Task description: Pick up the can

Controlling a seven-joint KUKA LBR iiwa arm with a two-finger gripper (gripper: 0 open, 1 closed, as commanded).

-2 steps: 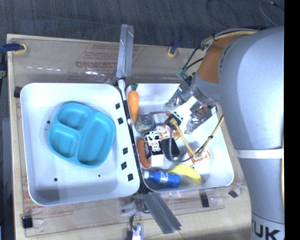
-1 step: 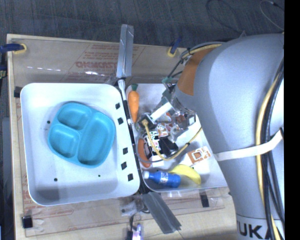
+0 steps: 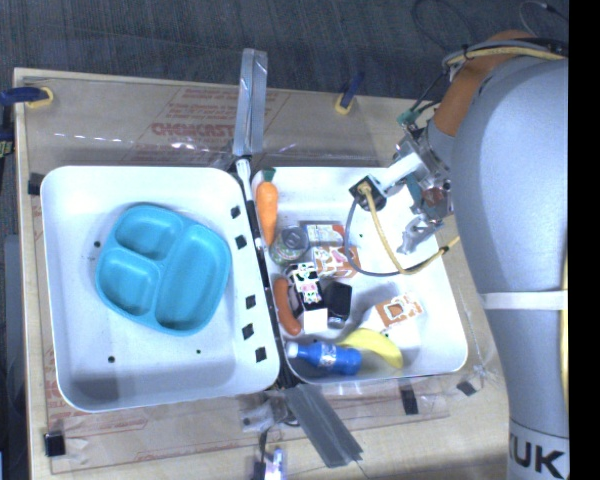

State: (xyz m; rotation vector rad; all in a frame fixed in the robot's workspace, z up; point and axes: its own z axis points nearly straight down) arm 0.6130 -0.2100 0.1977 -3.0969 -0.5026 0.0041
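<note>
can (image 3: 294,239) lies on its side in right bin (image 3: 450,313), wedged betw carrot (image 3: 267,213) & small cartons (image 3: 325,235). gripper (image 3: 417,236) near bin's right wall, apart from can; finger state: can't tell. risk: crowding, fingers snag neighbours, can rolls.

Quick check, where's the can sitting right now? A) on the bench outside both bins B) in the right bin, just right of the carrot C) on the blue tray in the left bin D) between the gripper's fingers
B: the can lies on its side in the right bin, right beside the carrot, while the gripper is off to its right, apart from it.
</note>
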